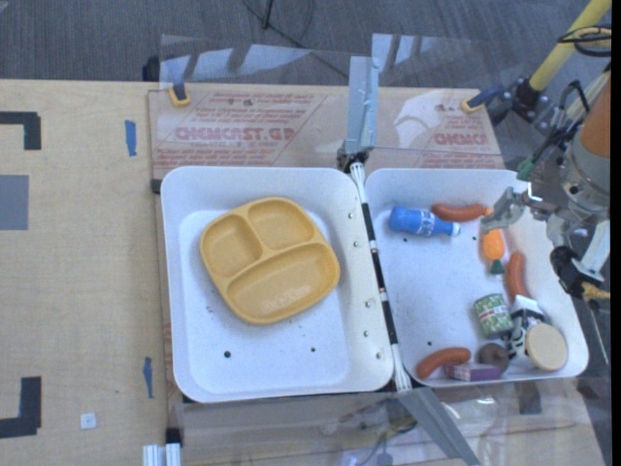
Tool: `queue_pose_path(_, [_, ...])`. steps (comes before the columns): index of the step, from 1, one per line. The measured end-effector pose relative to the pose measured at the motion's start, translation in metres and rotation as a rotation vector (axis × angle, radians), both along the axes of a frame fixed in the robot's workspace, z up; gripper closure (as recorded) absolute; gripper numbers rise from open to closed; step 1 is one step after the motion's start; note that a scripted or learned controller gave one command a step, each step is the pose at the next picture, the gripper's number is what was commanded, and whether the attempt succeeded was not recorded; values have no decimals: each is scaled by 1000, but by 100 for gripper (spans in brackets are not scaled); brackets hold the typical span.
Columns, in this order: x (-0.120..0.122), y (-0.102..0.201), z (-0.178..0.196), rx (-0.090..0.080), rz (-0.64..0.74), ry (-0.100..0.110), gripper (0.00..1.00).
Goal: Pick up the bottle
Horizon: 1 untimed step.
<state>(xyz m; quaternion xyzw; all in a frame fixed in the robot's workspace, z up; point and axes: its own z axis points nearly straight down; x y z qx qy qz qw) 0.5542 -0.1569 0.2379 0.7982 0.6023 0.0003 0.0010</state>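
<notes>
The bottle (421,222) is blue with a white cap and lies on its side in the far left part of the right bin (427,299), cap pointing right. My gripper (511,207) hangs over the bin's far right corner, to the right of the bottle and apart from it. An orange sausage (462,212) lies between the two, just past the bottle's cap. Nothing of the bottle is in the gripper.
A carrot (494,246), a second sausage (514,275), a green can (492,314), a round tan lid (545,347) and another sausage (442,361) crowd the right bin's right and near sides. The left bin (194,357) holds a yellow divided plate (269,258).
</notes>
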Motion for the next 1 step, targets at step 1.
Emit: queue_pose_path(1, [100,46,-100,1,-185,3,0])
